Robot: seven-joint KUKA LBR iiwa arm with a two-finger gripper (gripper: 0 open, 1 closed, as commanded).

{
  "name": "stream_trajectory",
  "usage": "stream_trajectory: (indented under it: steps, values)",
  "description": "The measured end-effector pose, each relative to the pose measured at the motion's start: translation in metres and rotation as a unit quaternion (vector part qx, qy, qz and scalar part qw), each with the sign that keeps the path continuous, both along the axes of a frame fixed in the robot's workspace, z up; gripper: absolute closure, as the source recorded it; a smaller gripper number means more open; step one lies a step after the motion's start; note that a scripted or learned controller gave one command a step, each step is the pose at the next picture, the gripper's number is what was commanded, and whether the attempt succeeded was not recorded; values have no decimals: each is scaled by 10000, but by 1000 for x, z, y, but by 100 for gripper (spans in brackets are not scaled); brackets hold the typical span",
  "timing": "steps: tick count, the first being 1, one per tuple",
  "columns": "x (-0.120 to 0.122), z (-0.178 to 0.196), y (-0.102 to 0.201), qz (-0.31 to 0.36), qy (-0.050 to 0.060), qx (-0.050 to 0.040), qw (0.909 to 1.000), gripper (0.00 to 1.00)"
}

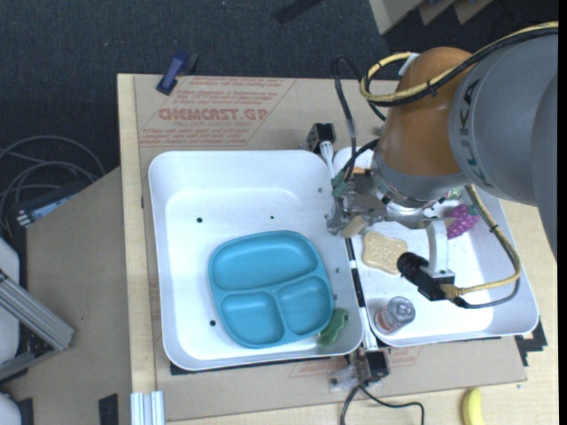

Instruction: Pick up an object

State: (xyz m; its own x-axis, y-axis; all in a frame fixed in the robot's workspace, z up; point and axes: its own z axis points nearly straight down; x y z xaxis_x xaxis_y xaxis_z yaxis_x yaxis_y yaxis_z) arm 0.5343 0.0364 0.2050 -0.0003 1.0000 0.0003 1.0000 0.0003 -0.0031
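Observation:
A blue divided tray (270,286) lies in the left bin (177,184), with a small green object (335,328) at its lower right corner. In the right bin (496,312) I see a beige bread-like piece (383,251), a clear cup-like item with a silvery top (395,313), and a purple object (460,222) partly hidden by the arm. The gripper (347,218) hangs over the divider between the bins, just left of the beige piece, under the arm's orange wrist band (425,113). Its tip is hidden among cables and brackets.
The bench (213,113) is a brown board with red lettering, and a blue object (175,72) rests at its far left corner. A yellow thing (473,407) sits at the near right edge. Cables loop around the wrist and across the right bin.

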Motion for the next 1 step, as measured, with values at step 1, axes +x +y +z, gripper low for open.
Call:
stream_trajectory:
  steps: [1]
  values:
    - [-36,75,1,0,-18,-1,10000,100]
